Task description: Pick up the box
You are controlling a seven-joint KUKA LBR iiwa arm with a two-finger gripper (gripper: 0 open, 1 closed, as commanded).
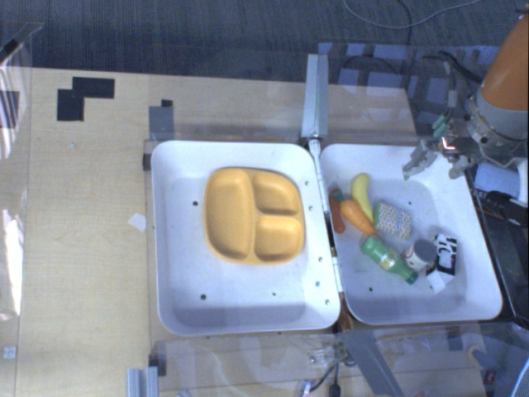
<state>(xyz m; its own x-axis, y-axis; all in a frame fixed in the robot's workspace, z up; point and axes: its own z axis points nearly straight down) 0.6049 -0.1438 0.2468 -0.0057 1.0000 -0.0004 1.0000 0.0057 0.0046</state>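
Box [393, 219], patterned, lies in the right bin [488, 300], below and left of the tool [436, 162], whose fingers are spread apart, holding nothing.

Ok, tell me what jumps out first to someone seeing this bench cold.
The yellow divided tray lies alone in the left bin. The right bin holds a cluster: banana, carrot, green bottle, patterned box. The gripper hangs over that bin's far edge.
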